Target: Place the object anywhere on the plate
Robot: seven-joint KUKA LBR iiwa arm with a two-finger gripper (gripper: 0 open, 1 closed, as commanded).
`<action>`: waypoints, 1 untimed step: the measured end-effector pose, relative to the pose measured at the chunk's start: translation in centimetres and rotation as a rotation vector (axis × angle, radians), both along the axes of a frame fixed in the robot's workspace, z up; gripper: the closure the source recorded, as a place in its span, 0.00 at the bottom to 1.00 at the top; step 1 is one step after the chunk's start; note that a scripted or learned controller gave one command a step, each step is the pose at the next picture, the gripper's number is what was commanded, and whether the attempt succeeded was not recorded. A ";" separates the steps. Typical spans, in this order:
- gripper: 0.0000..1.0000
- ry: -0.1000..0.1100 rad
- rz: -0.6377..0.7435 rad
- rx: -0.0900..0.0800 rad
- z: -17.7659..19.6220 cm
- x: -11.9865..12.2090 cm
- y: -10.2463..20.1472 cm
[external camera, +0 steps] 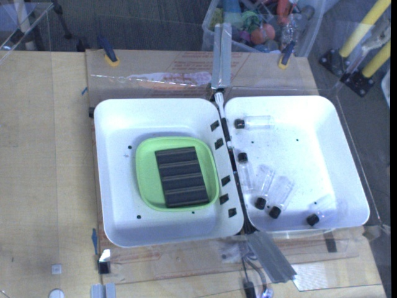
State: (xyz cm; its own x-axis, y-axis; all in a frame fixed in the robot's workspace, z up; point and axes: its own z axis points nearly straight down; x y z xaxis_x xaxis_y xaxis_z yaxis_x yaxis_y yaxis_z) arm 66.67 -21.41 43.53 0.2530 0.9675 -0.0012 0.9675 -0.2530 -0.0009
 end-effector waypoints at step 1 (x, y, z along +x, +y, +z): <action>0.00 -0.001 -0.070 0.001 0.0 0.0 -0.2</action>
State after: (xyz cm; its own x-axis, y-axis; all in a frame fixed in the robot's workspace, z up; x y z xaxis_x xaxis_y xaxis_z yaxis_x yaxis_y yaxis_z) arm 66.66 -21.61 43.52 0.3196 0.9476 -0.0002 0.9476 -0.3196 0.0001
